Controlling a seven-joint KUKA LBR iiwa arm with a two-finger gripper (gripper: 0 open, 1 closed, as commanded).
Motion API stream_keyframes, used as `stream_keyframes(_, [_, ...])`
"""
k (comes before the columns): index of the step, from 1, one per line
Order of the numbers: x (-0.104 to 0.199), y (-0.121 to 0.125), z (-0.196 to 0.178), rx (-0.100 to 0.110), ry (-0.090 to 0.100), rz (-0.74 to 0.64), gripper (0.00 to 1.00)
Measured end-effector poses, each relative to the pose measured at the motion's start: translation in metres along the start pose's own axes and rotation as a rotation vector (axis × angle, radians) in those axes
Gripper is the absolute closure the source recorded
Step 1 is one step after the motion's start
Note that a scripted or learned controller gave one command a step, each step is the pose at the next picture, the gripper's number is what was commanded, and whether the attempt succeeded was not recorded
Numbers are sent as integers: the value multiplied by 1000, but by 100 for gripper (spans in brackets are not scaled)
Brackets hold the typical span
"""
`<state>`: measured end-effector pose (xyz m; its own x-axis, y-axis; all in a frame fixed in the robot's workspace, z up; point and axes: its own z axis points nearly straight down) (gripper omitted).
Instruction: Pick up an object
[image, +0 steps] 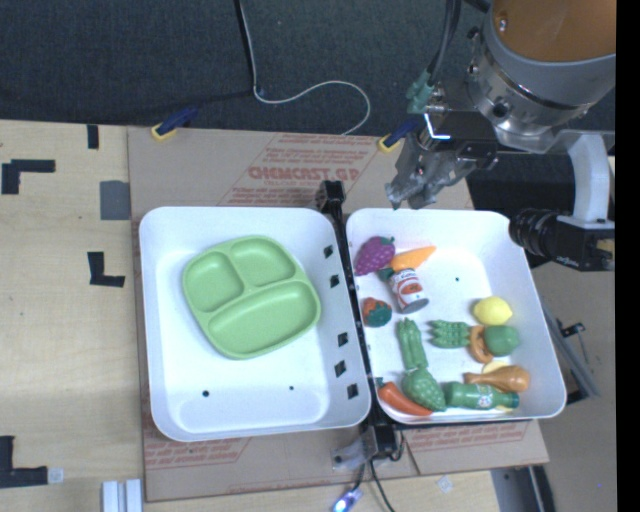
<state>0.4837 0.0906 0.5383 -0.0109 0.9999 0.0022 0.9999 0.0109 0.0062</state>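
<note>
Gripper (408, 192): hung over the far rim of the right bin (520, 265), nothing visible between its fingers; whether they stood apart or together could not be told. Nearest candidate: purple grape bunch (374, 254), below and slightly left of the gripper, beside the small can (408, 289). Left bin (165, 300) held a green divided plate (252, 295).

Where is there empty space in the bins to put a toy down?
Left bin: bare floor in front of the green plate, toward the near rim, and a strip along its left wall. Right bin: a bare patch at the far right, between the carrot and lemon. Its near half is crowded with toy food.
</note>
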Motion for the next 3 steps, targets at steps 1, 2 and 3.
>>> stream_keyframes(1, [64,0,62,13,-3,3,100])
stream_keyframes(2, [16,-3,192,23,-8,15,100])
stream_keyframes(3, [-6,0,99,-2,-1,11,100])
